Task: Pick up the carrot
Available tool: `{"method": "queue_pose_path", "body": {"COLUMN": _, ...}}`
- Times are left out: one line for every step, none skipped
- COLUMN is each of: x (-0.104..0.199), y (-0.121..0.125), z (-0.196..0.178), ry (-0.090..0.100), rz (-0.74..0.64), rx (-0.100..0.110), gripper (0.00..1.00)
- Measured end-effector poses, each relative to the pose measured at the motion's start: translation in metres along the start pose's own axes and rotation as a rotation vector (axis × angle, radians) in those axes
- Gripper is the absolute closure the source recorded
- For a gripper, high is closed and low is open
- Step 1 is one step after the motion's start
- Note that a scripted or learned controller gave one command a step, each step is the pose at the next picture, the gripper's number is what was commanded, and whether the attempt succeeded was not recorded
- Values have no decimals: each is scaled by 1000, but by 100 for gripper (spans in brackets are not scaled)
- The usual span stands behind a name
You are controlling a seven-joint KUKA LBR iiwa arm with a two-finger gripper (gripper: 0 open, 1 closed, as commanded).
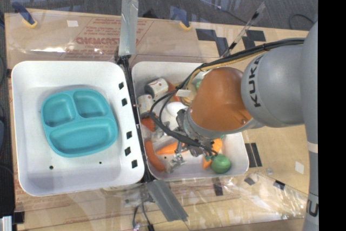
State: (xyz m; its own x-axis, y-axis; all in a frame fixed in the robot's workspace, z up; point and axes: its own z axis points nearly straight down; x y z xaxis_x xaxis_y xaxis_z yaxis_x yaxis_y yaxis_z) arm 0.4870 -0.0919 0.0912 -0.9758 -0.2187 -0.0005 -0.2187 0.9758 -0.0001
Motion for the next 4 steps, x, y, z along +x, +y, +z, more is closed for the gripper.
{"method": "queue_pose_path", "body": {"x": 0, "y": 0, "z": 0, "ry": -3, "rz": -276, "rx": 0, "gripper": 0}}
{"method": "queue_pose_path", "body": {"x": -3, "y": 2, "z": -10, "ry": -6, "rz": -285, "rx": 0, "gripper": 100}}
{"method": "queue_pose_path", "body": {"x": -12, "y": 32, "z": -165, "ry": -10, "rz": -338, "rx": 6, "gripper": 100}}
{"method": "queue_pose_path", "body": {"x": -29, "y": 63, "z": -136, "ry": 2, "rz": -492, "rx": -1, "gripper": 100}}
